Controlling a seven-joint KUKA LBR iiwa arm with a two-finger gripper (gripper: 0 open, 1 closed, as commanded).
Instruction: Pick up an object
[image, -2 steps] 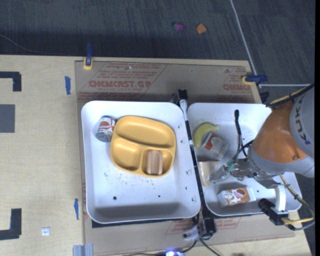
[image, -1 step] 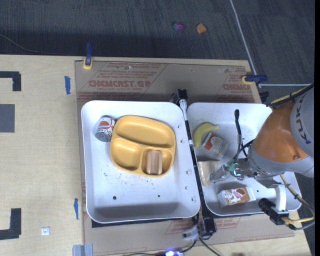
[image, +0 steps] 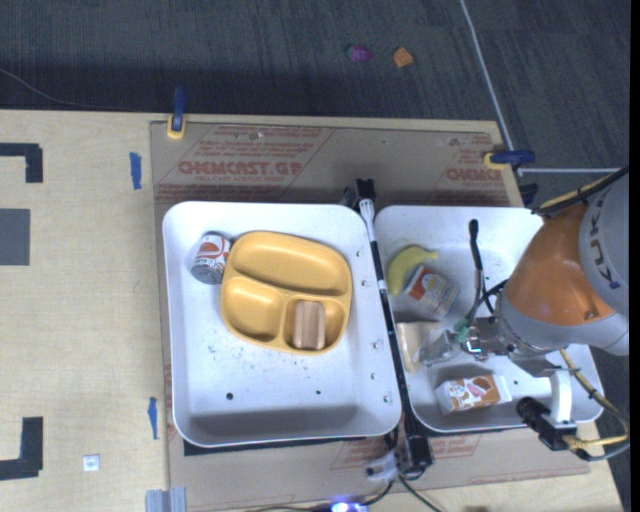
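1. Left white plastic bin (image: 190, 400): small red-and-white can (image: 209, 257) at far-left corner, touching yellow divided plastic tray (image: 285, 290) with a tan block (image: 308, 324) in its near-right compartment.
2. Right white bin (image: 455, 420): yellow banana (image: 408, 264), orange-white packet (image: 431, 291), orange-labelled packet (image: 468, 392) near front wall.
3. Gripper (image: 448, 343) low between the packets; opening and hold: cannot tell.

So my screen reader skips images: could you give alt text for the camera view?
A grey and orange arm reaches into the right bin, among a banana and small packets. The left bin holds a yellow divided tray and a can.
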